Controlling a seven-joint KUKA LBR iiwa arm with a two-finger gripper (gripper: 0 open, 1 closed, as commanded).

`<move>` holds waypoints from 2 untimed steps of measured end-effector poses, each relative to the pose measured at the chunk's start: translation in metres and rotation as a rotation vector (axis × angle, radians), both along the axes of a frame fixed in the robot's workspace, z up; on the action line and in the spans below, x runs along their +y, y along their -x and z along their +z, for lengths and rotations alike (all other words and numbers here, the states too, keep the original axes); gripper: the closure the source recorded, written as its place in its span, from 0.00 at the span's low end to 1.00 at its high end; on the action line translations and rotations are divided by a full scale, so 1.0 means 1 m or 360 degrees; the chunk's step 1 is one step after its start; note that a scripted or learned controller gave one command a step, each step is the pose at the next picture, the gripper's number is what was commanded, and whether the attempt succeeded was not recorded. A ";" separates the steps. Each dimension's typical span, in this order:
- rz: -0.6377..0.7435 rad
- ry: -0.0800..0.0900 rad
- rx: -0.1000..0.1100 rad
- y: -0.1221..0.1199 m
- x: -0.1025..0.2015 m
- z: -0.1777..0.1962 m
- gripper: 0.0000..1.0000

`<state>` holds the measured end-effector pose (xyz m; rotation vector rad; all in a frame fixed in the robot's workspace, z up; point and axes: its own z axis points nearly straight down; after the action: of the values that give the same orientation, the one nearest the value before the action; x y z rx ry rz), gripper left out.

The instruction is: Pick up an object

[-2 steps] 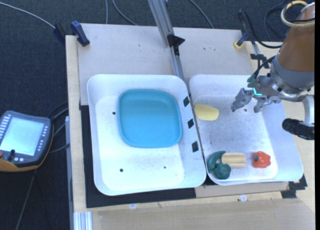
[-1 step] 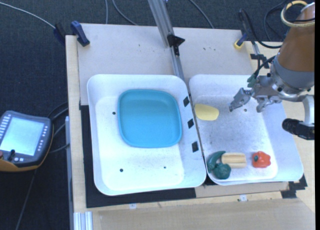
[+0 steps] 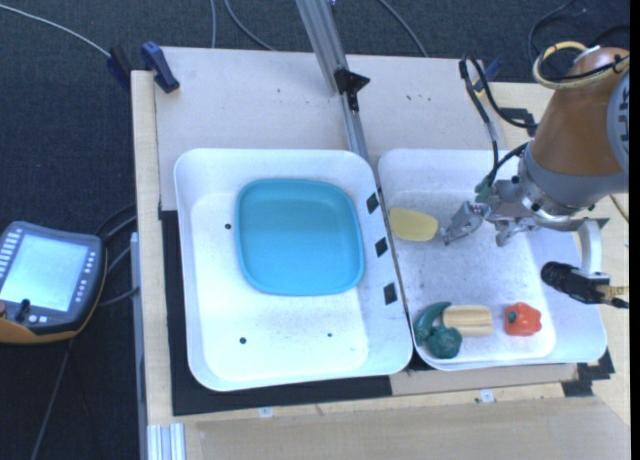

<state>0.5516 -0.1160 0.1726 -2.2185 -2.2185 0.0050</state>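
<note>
My gripper (image 3: 480, 228) hangs over the right bin (image 3: 480, 173), its two fingers spread apart with nothing between them. A yellow lemon-shaped piece (image 3: 412, 224) lies just left of the left fingertip (image 3: 455, 231), close to the divider between the bins. Along the bin's front edge lie a green pepper (image 3: 438, 330), a tan block (image 3: 467, 320) touching it, and a red tomato-like piece (image 3: 521, 319).
The left bin (image 3: 200, 248) holds a blue square plate (image 3: 300, 236). A slanted metal post (image 3: 325, 28) rises from the back of the bench between the bins. A black cylinder (image 3: 570, 281) sticks out at the right bin's right side. Cables run behind the arm.
</note>
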 end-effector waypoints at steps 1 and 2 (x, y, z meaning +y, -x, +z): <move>0.0000 0.0000 -0.0002 -0.001 -0.003 -0.042 0.00; 0.0000 0.0000 -0.0003 0.000 -0.002 -0.079 0.00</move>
<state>0.5516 -0.1184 0.0939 -2.2194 -2.2197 0.0028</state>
